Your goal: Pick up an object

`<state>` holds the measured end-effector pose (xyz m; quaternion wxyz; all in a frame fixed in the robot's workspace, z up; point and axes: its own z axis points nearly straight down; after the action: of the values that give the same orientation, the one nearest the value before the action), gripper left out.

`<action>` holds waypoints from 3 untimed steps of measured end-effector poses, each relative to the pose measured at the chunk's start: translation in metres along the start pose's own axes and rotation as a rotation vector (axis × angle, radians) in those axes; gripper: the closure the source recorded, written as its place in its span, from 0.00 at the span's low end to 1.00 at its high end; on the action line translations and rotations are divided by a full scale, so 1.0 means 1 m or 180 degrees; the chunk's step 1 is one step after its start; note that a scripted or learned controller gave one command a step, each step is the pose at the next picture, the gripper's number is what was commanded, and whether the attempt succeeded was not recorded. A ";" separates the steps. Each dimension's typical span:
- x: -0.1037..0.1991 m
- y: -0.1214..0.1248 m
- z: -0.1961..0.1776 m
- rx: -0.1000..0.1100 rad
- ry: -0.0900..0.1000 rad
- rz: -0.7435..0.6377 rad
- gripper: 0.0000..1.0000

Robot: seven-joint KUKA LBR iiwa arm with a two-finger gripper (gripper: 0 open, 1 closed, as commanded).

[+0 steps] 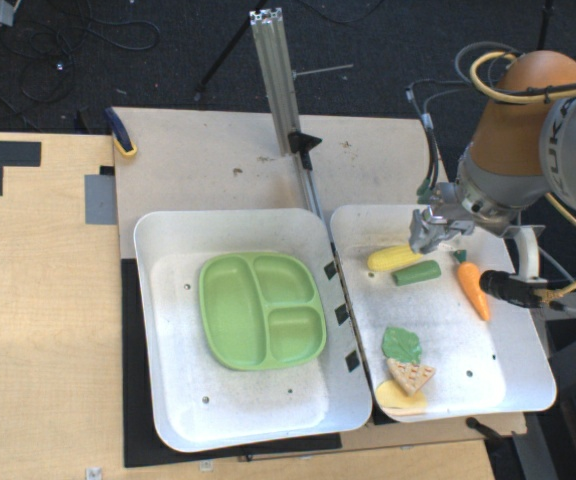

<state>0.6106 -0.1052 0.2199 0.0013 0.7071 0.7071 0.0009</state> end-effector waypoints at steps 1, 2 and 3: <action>0.053 -0.004 0.009 0.0023 0.0009 -0.0015 1.00; 0.108 0.002 0.014 0.0020 0.0008 -0.0017 1.00; 0.160 0.008 0.016 0.0017 0.0004 -0.0016 1.00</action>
<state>0.6185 0.0550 0.2035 -0.0010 0.7053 0.7089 -0.0005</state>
